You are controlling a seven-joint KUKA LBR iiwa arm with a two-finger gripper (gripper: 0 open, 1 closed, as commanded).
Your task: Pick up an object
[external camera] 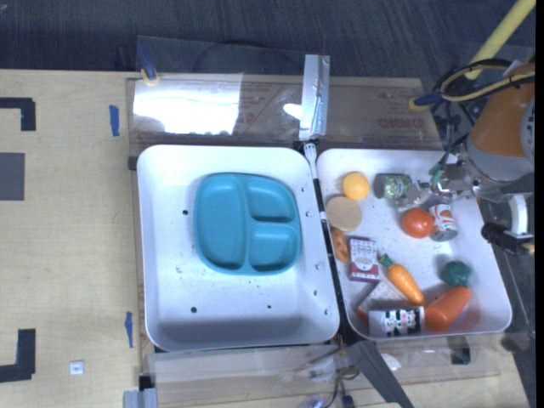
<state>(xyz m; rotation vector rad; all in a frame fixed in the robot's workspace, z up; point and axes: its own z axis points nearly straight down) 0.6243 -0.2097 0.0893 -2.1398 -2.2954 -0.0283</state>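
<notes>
The right bin [484,253] holds several small objects. A yellow lemon [355,185] and a tan round bun [343,212] lie at its far left. A crumpled green-grey can [392,185] sits beside them. A red tomato [417,223] touches a red-and-white can [444,220]. Nearer the front lie a red box [363,258], a carrot [400,280], a dark green piece [456,272], an orange-red pepper [447,307] and a black-and-white bottle [394,320]. My gripper [445,182] hangs low at the bin's far right corner, just above the tomato and the red-and-white can.
The left bin [161,253] bears a blue divided plate [248,222]. A clear plastic wall [221,100] and a metal post [314,96] stand behind the bins. The arm's orange band [501,126] and yellow cables [476,79] crowd the upper right.
</notes>
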